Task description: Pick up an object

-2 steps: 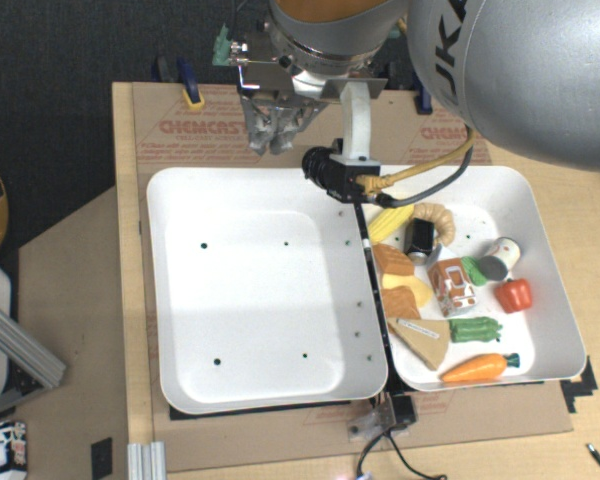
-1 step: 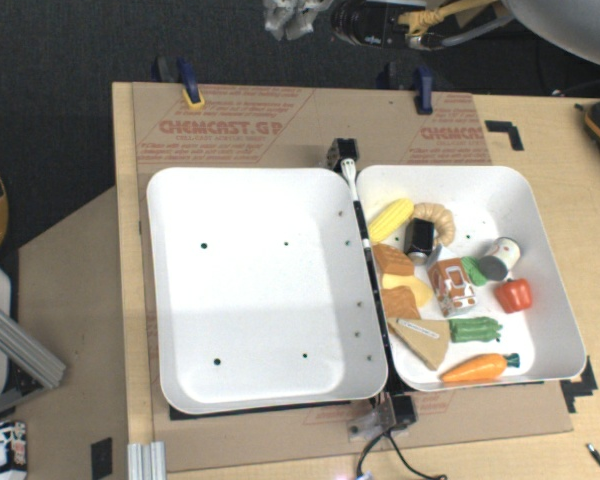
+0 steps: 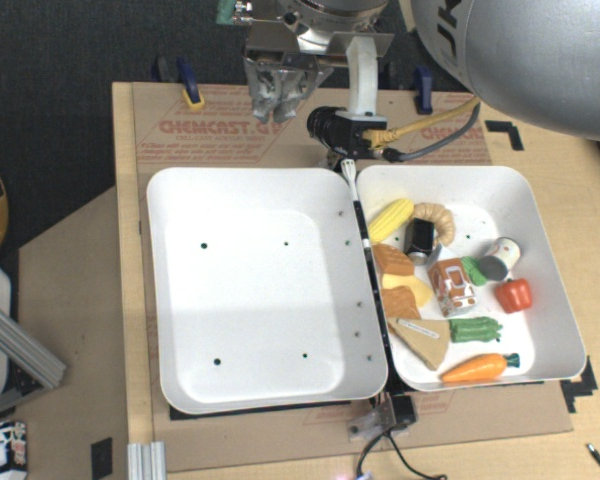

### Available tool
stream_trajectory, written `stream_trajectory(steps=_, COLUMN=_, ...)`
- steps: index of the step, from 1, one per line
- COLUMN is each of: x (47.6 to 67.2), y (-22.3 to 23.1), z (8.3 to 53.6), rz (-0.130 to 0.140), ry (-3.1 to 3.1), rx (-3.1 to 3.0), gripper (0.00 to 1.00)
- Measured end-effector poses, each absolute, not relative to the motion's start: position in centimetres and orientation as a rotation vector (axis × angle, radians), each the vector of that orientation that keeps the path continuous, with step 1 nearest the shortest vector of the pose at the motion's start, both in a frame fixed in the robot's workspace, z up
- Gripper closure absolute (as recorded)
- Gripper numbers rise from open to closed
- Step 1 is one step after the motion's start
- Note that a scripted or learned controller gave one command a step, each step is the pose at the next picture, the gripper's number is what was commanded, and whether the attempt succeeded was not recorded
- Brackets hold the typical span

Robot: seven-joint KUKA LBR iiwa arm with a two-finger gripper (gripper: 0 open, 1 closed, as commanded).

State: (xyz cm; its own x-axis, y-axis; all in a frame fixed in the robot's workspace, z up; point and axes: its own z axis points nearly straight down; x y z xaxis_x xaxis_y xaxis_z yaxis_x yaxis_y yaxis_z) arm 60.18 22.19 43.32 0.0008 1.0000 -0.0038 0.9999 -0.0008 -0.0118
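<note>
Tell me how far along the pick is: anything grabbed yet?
Nothing looks done: the gripper hangs high beyond the bins' far edge with nothing visible between its fingers. The toys, such as the corn, carrot and red pepper, all lie in the right bin. Approach, descent and grasp remain.

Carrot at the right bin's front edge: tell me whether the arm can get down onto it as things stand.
Probably yes. The carrot lies uncovered at the front of the right bin, touching only the green toy behind it. The gripper hangs above the board beyond the left bin, with nothing between.
</note>
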Motion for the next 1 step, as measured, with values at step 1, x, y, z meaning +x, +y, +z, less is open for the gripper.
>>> stream_trajectory(steps=1, x=63.66, y=22.43, z=54.21, rz=-0.021, ry=-2.228, rx=-2.226, gripper=1.0)
